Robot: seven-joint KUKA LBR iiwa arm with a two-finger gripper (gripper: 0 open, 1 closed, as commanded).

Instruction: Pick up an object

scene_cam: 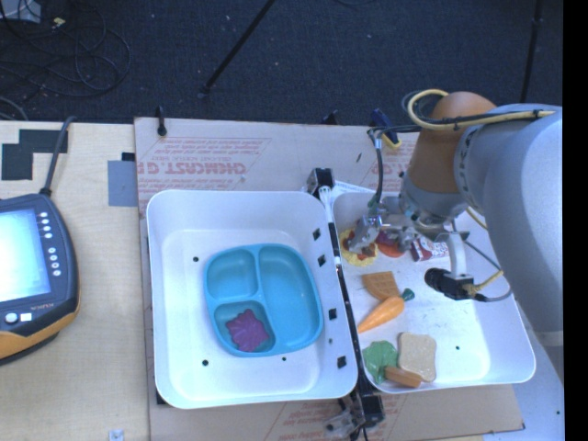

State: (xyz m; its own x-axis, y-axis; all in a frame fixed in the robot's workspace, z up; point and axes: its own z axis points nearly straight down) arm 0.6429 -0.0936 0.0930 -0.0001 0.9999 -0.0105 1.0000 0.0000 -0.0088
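Progress: nothing is lifted yet, judging by how things lie; the grasp and the lift are left.
Gripper [397, 237]: low over the far left corner of the right bin [501, 361], above a cluster of small red and yellow toys [366, 243]; whether its fingers are clenched or released I cannot tell.
Likely target: the toy cluster, though that is a guess.
Right bin contents: a brown cracker [379, 285] and a carrot [382, 313] near the left wall; a green piece [378, 354] and a slice of bread [417, 356] at the near edge.
Left bin [175, 366]: holds a blue divided plate [285, 283]; a purple lump [245, 330] lies in its near left compartment.
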